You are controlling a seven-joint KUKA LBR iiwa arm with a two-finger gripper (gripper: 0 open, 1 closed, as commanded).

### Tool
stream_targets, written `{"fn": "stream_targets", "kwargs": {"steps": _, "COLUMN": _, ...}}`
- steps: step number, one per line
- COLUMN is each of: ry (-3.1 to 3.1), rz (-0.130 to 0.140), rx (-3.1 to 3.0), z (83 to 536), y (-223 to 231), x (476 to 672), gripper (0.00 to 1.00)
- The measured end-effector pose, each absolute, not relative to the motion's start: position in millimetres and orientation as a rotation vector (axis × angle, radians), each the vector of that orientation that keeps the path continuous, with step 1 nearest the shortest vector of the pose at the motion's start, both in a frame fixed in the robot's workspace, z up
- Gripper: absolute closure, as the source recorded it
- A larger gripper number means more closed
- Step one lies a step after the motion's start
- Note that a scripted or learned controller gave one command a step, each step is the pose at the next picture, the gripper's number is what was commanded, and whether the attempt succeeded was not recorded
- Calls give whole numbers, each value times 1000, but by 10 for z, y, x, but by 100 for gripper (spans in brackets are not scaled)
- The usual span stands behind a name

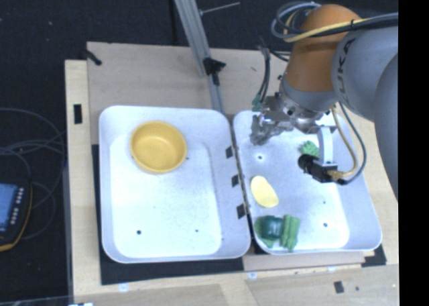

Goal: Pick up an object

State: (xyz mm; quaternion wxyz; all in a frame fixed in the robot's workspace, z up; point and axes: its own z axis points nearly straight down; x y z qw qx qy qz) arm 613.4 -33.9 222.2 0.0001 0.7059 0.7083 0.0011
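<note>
- Dark floor all around, with thin cables [33,157] and a small screen box [10,207] off at the left edge.
- On that floor, a pale wood bench [147,76], with a grey metal rail [191,23] slanting down from the top toward the gap between the bins.
- Held two white bins side by side on the bench: left bin [167,224] and right bin [335,224], touching along the middle.
- Sat upright in the far part of the left bin: one yellow bowl [159,147].
- Reached in from the right: big grey arm [375,63] with an orange band [322,36], and its gripper [261,130] over the far left corner of the right bin.
- Could not tell if the gripper was apart or together.
- Lay near the gripper but not touching it, a bit more to the front of the right bin: yellow oval piece [265,192].
- Lay well apart from the gripper, at the front edge of the same bin: dark green round thing [270,227], pressed up against a light green long thing [290,231].
- Lay off to the right of the gripper, in the same bin: small green bit [309,147].
</note>
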Motion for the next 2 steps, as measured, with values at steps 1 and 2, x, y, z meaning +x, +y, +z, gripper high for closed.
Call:
{"fn": "stream_targets", "kwargs": {"steps": 1, "ry": 2225, "rz": 4, "rx": 2217, "z": 2372, "y": 116, "x": 5860, "gripper": 100}}
{"fn": "stream_targets", "kwargs": {"steps": 2, "ry": 2226, "rz": 1, "rx": 2218, "z": 2291, "y": 614, "x": 5614, "gripper": 100}}
